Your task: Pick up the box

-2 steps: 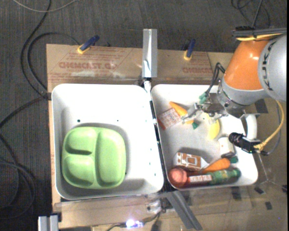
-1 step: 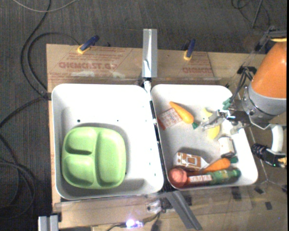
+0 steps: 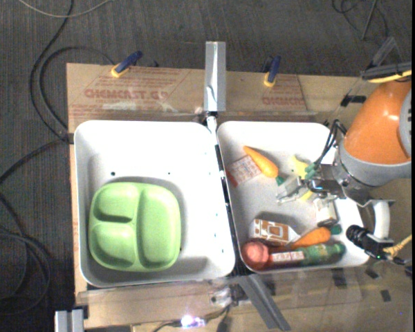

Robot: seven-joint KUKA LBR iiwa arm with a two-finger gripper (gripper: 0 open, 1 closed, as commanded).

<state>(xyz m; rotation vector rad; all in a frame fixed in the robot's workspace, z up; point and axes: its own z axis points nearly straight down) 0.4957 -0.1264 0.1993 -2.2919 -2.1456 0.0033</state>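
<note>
The grey arm with its orange band reaches in from the right over the right-hand shallow white bin [image 3: 228,185], and its metal two-finger gripper [image 3: 294,187] sits low in the middle of that bin, pointing left; whether its tips stand apart or together cannot be told from this slant, and nothing is seen between them. The task's thing, the small brown and white cardboard box [image 3: 273,231], lies flat nearer the front of the same bin, apart from the gripper, with a round red fruit [image 3: 256,253] just in front of it and a small orange carrot [image 3: 311,237] touching or nearly touching its right end. A larger orange carrot [image 3: 261,161] and a pale red printed packet [image 3: 242,169] lie toward the back, and a dark green cylinder with a red label [image 3: 311,254] runs along the front wall. The left-hand bin holds 1 light green 3-compartment plastic plate [image 3: 135,225]. The step in hand looks like the approach, with no grasp made. The next move probably calls for shifting toward the front of the bin, centring over the box, and descending without catching the carrot or fruit.
</note>
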